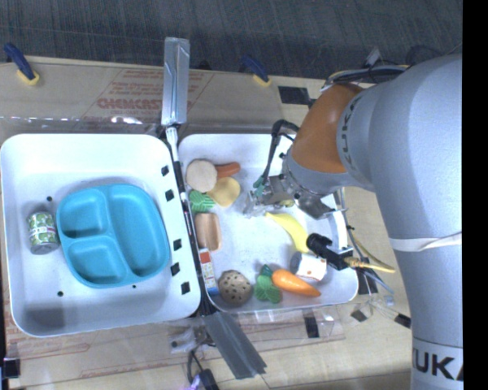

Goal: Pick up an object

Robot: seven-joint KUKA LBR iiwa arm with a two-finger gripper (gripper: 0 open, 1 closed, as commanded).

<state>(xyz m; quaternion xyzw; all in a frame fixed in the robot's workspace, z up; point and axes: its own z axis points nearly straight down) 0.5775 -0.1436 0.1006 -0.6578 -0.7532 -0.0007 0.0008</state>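
Glossy white plastic is seen on both bins (16, 218). Smooth blue plastic is shown by the tray (110, 234), with a shiny metal can (42, 231) just left of it. Matt cardboard (106, 96) is laid behind the tray.

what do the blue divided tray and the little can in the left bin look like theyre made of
Blue tray: probably moulded plastic, with a uniform matte blue surface and soft rounded compartment edges. Can: seems to be metal, with a greyish shiny end and a green printed label wrapped round it, though it is too small to be sure.

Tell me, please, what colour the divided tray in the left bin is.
Light blue; the divided tray shows clearly in the camera view.
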